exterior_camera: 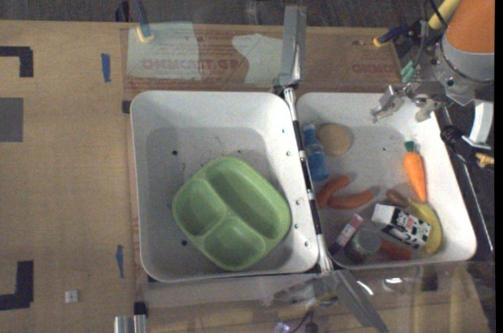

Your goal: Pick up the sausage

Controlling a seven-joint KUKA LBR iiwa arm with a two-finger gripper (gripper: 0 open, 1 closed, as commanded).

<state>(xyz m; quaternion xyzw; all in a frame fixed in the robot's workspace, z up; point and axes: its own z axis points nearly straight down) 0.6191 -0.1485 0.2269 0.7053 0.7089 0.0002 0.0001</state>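
Two white bins sat side by side: the left bin (149, 127) held a green divided plate (230, 211), the right bin (460, 233) a clutter of toy food. Above the right bin's far edge hung the gripper (402, 105); whether it was open or closed could not be told. Smaller, the sausage (353, 199) lay near that bin's middle, with a carrot (416, 174) to its right.

One fixed overhead camera looks slantwise down on both bins (149, 166).
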